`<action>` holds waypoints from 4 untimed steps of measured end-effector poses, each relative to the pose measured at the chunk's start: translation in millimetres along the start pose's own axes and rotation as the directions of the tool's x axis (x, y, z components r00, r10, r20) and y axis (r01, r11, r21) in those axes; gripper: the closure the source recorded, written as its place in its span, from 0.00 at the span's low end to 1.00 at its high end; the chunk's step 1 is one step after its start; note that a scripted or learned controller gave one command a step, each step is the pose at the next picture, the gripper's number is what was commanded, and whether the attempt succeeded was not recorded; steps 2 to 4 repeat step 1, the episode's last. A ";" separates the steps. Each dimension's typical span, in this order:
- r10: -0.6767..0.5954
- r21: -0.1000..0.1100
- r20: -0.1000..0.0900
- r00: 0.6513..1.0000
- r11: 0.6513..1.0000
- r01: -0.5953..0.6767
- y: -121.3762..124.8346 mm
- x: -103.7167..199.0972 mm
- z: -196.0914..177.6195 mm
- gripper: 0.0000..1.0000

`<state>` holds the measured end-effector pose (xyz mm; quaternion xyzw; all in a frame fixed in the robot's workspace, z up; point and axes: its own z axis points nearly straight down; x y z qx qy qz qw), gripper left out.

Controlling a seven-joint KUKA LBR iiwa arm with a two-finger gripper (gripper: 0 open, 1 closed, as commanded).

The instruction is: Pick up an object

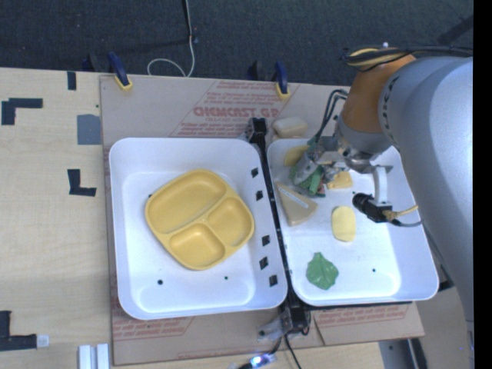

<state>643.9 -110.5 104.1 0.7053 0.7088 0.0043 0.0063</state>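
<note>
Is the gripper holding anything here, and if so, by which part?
Cannot be told. The gripper is down among small items in the right bin, beside a green object; its tips are obscured.

Yellow divided tray point(200, 218) in left white bin point(123, 206) on cardboard point(223, 110).

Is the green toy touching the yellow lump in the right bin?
Apart. The camera view shows bare white bin floor between the green toy and the yellow lump.
</note>
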 end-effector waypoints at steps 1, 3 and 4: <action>0.000 0.013 -0.005 1.000 1.000 0.000 -47.8 44.6 -86.3 1.00; 0.000 0.013 -0.005 1.000 1.000 0.000 -47.8 44.6 -86.3 1.00; 0.000 0.013 -0.005 1.000 1.000 0.000 -47.8 44.6 -86.3 1.00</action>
